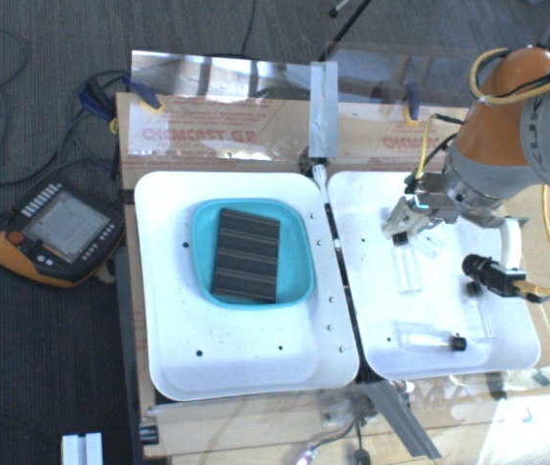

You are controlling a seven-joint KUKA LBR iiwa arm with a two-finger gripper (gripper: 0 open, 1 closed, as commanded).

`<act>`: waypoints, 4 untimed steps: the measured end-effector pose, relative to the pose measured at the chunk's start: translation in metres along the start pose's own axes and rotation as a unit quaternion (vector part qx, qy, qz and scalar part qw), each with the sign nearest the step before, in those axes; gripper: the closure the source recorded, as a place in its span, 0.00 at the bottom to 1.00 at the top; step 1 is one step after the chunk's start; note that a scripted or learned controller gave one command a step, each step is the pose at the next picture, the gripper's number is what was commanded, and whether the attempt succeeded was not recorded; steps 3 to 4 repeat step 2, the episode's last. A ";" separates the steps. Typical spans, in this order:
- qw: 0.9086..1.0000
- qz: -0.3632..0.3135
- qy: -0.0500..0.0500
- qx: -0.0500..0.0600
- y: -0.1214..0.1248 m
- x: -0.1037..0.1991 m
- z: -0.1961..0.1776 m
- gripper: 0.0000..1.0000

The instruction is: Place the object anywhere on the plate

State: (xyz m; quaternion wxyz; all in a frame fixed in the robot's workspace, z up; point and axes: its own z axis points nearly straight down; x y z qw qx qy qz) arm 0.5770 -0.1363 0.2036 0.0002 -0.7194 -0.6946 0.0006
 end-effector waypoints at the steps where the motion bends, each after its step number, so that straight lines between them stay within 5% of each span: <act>1: 0.994 -0.106 0.000 0.001 -0.012 0.078 0.021 1.00; 2: 0.994 -0.105 0.001 0.001 -0.012 0.077 0.021 0.00; 4: 0.994 -0.105 0.001 0.001 -0.012 0.077 0.021 0.00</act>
